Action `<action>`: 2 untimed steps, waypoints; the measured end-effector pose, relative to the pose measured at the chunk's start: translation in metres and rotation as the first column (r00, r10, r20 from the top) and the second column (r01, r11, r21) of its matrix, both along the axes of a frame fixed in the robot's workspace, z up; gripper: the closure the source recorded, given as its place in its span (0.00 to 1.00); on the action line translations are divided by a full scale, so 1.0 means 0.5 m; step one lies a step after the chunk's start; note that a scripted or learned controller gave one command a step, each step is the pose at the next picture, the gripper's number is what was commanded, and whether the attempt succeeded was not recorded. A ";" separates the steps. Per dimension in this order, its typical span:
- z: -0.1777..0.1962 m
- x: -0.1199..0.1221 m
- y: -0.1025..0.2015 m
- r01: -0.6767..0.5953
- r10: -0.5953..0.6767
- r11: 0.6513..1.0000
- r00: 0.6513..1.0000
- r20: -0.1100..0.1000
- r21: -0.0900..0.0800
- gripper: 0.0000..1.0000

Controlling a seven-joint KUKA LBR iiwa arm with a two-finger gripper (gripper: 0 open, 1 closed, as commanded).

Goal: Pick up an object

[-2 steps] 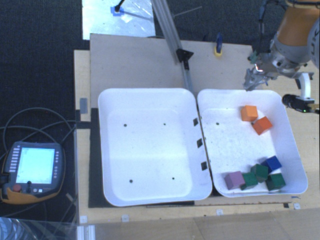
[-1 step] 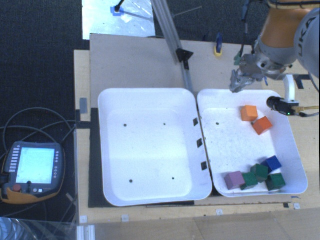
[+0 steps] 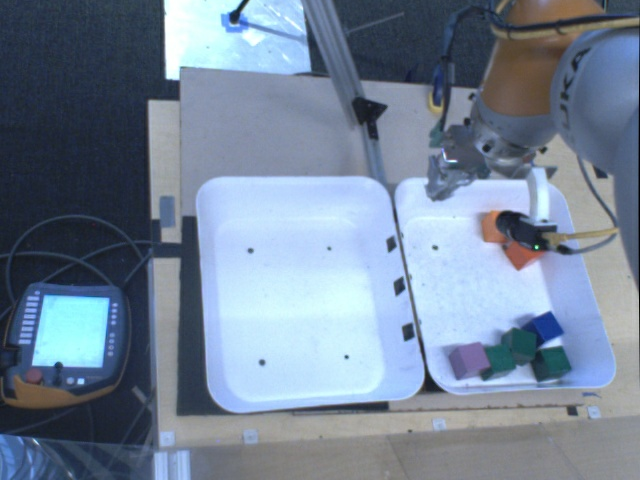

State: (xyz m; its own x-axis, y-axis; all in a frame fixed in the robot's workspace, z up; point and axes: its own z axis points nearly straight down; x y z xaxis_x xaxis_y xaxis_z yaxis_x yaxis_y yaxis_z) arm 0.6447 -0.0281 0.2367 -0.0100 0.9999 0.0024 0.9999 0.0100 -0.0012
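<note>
Your gripper (image 3: 447, 180) hangs over the right bin's (image 3: 578, 298) far rim; whether it is spread or pinching, you cannot tell. 2 orange blocks (image 3: 505, 240) lie nearby, 5 other blocks (image 3: 510, 353) cluster near the front.

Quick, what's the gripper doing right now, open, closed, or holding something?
Gripper: over the right bin's back edge; open or closed cannot be told.

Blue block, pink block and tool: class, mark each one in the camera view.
blue block (image 3: 545, 325), camera view, its top face.
pink block (image 3: 466, 359), camera view, its top face.
tool (image 3: 443, 183), camera view, midway between its fingertips.
</note>
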 end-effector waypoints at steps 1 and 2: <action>-0.012 -0.020 0.100 0.000 0.000 1.000 1.000 0.000 0.000 1.00; 0.009 -0.055 0.200 -0.001 0.001 1.000 1.000 0.001 0.000 1.00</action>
